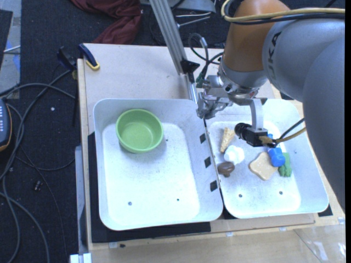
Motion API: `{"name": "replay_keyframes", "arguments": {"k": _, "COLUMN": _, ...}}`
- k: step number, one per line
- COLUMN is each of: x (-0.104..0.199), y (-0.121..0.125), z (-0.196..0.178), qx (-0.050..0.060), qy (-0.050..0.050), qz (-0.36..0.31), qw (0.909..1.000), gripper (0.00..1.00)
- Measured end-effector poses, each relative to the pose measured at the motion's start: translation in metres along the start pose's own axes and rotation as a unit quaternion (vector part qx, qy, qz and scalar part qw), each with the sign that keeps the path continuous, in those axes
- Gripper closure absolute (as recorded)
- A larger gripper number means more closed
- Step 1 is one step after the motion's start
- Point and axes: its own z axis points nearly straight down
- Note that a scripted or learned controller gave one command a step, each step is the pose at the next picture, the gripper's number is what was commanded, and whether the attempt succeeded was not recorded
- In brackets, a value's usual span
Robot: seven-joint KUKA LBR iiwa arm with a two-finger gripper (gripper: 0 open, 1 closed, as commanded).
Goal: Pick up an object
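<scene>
the small brown round lump (225, 169) in the right white bin (285, 201) lies below the tool (208, 109), whose grip i cannot tell.

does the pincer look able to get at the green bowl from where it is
Probably yes: the green bowl sits alone in the left bin, open from above. The pincer hangs at the divide between bins, with nothing between them.
</scene>
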Motion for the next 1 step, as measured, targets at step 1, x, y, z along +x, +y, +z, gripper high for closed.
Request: {"name": "replay_keyframes", "arguments": {"k": 1, "x": 0.064, "y": 0.0067, "z": 0.0011, "qx": 0.0, "qy": 0.0, "qz": 0.0, "qw": 1.0, "gripper": 1.0}}
